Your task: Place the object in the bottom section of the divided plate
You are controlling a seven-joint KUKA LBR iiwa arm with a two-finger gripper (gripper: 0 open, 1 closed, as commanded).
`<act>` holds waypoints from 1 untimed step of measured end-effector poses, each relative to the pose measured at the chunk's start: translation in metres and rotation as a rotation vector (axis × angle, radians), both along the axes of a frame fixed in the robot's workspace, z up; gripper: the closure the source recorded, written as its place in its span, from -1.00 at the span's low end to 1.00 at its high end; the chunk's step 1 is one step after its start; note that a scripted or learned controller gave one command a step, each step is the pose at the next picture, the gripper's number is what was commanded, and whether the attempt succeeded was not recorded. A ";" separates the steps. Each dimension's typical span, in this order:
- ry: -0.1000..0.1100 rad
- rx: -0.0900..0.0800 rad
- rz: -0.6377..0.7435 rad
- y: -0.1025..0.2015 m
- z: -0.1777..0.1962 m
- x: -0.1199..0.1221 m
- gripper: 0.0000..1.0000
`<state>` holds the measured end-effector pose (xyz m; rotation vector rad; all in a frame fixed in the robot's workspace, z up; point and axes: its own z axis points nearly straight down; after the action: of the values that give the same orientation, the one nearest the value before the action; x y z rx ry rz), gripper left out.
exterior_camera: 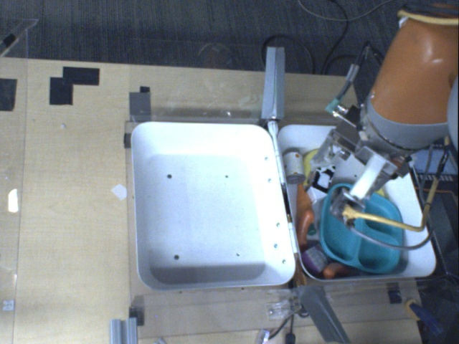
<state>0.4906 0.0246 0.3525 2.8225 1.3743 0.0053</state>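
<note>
Teal divided plate (pixel 362 239) sitting tilted in the right bin (pixel 423 260), propped on the clutter, partly hidden by the arm. Orange carrot-looking object (pixel 305 213) just left of it, lengthwise along the bin's left wall, probably touching.

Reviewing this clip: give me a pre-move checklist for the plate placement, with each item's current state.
1. Teal divided plate sits in the right bin: ok.
2. Gripper is over the right bin, above the plate's far edge: ok.
3. Object held between the fingers: cannot tell.
4. Plate's bottom section free to receive: cannot tell, a yellow cable crosses the plate.
5. Clutter beside the plate, including an orange item: not ok, crowded.
</note>
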 end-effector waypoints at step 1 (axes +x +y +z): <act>-0.004 0.000 0.008 0.001 0.011 0.001 1.00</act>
<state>0.4919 0.0252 0.3634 2.8153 1.3855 0.0103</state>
